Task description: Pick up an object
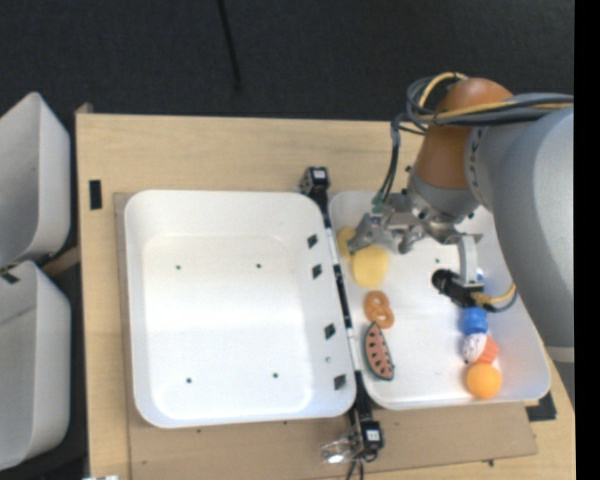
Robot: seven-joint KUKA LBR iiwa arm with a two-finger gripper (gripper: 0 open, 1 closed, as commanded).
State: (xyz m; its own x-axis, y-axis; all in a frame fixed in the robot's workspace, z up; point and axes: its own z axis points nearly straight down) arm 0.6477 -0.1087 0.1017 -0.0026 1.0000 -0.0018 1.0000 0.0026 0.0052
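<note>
Jaws (372,236) low over right bin (420,393), apparently spread, nothing seen between them. Yellow lemon-like object (371,264) lies directly beneath, touching or nearly so: likely the target. Pretzel (379,308) and watermelon slice (378,352) nearer the camera; orange ball (484,380) well apart.

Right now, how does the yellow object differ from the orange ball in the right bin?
The yellow object is pale yellow, while the orange ball is bright orange. The yellow object looks larger and slightly lumpy; the orange ball is smaller and round. The yellow object lies near the bin's left wall, just beside the gripper; the orange ball sits at the near right corner, far from the gripper, next to a blue and white toy. Both rest in the right bin.
</note>
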